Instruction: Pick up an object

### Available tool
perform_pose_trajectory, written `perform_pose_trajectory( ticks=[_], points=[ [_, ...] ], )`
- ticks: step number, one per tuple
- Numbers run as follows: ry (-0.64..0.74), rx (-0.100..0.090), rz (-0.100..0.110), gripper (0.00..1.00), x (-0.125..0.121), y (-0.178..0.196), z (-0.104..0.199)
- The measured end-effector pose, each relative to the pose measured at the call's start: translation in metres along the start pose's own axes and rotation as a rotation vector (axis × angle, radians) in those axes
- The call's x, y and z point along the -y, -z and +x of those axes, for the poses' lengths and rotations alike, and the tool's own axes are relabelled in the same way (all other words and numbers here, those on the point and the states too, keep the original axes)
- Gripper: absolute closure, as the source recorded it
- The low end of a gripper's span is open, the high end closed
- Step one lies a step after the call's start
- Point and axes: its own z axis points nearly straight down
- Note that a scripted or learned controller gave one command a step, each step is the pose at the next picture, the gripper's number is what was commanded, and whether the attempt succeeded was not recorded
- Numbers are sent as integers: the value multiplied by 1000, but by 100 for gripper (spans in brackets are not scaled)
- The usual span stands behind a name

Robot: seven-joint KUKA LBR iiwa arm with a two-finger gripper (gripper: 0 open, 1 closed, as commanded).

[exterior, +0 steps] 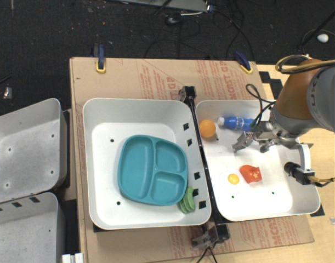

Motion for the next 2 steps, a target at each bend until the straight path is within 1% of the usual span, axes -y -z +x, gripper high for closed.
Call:
perform_pose_trajectory(
  ticks=[1, 2],
  points=[
    [0, 1, -4, 100, -1, 12, 0],
    [2, 2, -7, 100, -1, 75, 4]
  ],
)
